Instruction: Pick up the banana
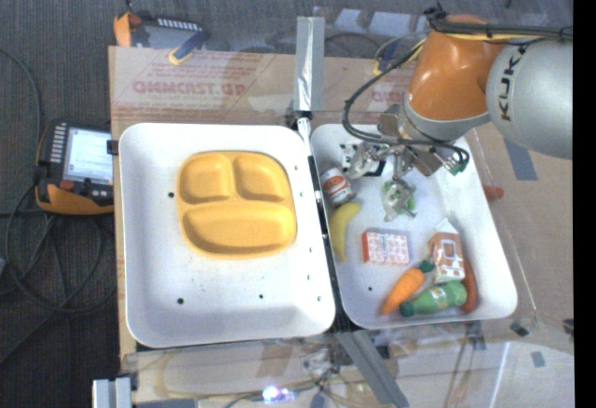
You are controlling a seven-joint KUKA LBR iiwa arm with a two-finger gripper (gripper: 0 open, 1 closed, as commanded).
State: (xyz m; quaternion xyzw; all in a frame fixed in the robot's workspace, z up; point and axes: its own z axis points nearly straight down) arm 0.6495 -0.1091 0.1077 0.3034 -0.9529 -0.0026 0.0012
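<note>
The claw (399,197) hangs over the right bin (494,238), above its middle. The banana (344,225) lies by that bin's left wall, just below a small can (335,184). A yellow tray (237,203) fills the left bin (149,285).

The grey arm (545,99) reaches in from three o'clock, its orange band (447,71) bent downward, the gripper (399,197) hanging toward six o'clock with nothing seen between its fingers.

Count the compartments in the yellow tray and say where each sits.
3. The yellow tray in the left bin has two smaller compartments side by side along its far edge and one wide compartment along its near edge.
</note>
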